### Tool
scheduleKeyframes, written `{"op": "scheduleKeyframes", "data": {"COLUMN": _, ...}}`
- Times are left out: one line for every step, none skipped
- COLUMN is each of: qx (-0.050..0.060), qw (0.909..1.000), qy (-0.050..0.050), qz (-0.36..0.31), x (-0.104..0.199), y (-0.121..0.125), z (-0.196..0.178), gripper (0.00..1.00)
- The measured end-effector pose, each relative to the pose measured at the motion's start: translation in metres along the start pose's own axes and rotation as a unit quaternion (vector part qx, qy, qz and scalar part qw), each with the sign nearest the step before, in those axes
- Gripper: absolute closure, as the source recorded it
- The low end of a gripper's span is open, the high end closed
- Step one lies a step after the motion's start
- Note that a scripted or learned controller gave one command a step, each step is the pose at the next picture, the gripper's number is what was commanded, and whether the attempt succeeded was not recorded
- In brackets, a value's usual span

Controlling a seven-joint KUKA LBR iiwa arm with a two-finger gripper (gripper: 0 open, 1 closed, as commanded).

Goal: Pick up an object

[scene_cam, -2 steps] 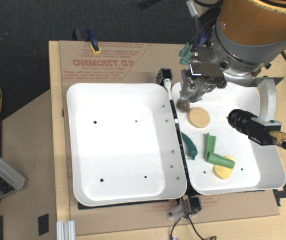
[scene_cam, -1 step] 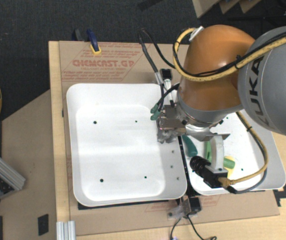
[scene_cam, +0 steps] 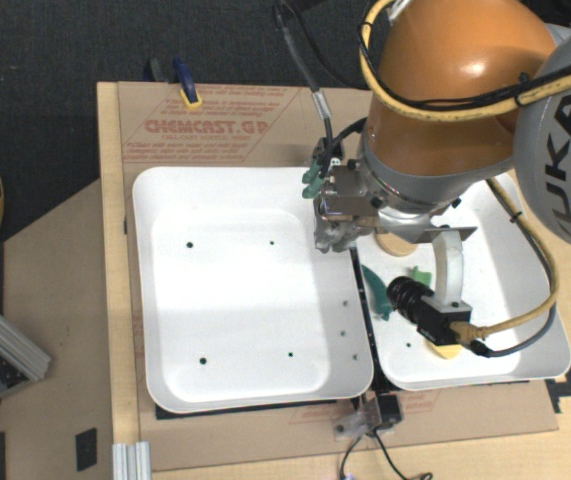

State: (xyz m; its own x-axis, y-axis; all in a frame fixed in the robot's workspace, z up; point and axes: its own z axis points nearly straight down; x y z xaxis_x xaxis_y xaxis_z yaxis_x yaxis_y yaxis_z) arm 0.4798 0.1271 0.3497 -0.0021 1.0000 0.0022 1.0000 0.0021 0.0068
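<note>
The arm's orange band and grey wrist hang over the right bin (scene_cam: 525,353) and hide most of it. My gripper (scene_cam: 337,230) points down at the inner edge of that bin, close to the divide between the two bins. A dark green object (scene_cam: 375,290) lies just below and to the right of the gripper, apart from it. A tan rounded object (scene_cam: 397,242) peeks out from under the wrist. A small green piece (scene_cam: 421,274) and a yellow object (scene_cam: 447,349) lie further toward the bin's front. No object shows between the fingers.
The left bin (scene_cam: 230,298) sits beside the right one, its white floor marked by a few dark dots. Both bins rest on a brown cardboard sheet (scene_cam: 205,118) with a blue and yellow clamp (scene_cam: 187,86) at its far edge. Cables run along the wrist.
</note>
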Motion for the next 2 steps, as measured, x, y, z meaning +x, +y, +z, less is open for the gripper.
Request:
{"op": "scheduleKeyframes", "data": {"qx": 0.003, "qw": 1.0, "qy": -0.001, "qz": 0.001, "x": 0.0, "y": 0.0, "z": -0.005, "gripper": 1.0}}
{"op": "scheduleKeyframes", "data": {"qx": 0.006, "qw": 1.0, "qy": -0.002, "qz": 0.003, "x": -0.025, "y": -0.001, "z": 0.029, "gripper": 1.0}}
